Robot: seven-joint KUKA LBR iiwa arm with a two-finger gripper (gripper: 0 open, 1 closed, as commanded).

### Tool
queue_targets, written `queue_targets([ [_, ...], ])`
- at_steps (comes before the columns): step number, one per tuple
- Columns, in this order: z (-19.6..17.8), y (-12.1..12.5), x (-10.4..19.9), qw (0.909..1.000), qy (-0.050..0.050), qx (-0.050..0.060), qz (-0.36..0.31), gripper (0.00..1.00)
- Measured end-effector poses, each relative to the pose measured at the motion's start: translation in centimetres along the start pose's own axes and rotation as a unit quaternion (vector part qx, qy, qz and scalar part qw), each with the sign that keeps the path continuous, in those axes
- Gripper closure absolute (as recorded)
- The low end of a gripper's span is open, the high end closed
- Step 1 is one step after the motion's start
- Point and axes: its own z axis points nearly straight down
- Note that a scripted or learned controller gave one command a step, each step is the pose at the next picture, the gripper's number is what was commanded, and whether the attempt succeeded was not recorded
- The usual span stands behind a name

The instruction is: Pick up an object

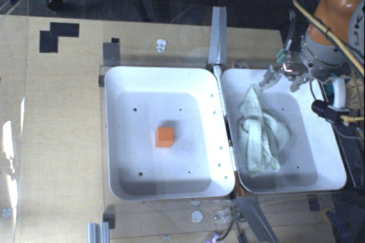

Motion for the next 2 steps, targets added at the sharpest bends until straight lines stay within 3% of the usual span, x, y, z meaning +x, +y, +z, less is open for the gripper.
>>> queue_targets([
  [1,13.4,3.3,-2.1,0.9992,0.0,-0.001,-0.041,0.0],
  [2,12.2,3.6,-2.0,0.9991,-0.001,-0.005,-0.041,1.0],
])
